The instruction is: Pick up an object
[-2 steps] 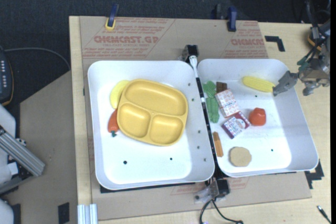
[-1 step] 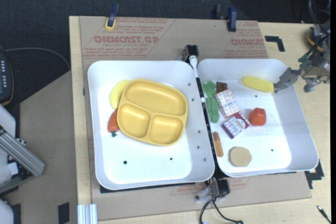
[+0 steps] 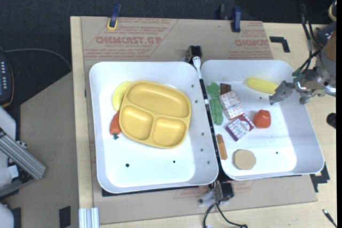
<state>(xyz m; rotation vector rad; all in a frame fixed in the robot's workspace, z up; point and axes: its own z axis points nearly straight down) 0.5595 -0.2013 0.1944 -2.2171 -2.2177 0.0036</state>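
My gripper (image 3: pixel 292 94) hangs over the right side of the right bin (image 3: pixel 299 141), with its fingers (image 3: pixel 279 94) spread open and nothing between them. A yellow corn cob (image 3: pixel 262 84) lies just to its left. A red tomato (image 3: pixel 262 118) sits below and left of the fingertips. Further left lie two red-and-white packets (image 3: pixel 231 101) (image 3: pixel 240 126), a green vegetable (image 3: pixel 215 104) and a small brown block (image 3: pixel 225 87). A round tan cookie (image 3: pixel 245 159) and an orange stick (image 3: pixel 221 147) rest near the bin's front.
The left bin (image 3: pixel 107 157) holds a yellow divided plate (image 3: pixel 155 114), with a yellow piece (image 3: pixel 120 94) and a red-orange pepper (image 3: pixel 115 124) tucked at its left edge. Clamps (image 3: pixel 113 18) (image 3: pixel 235 17) stand on the board's far edge.
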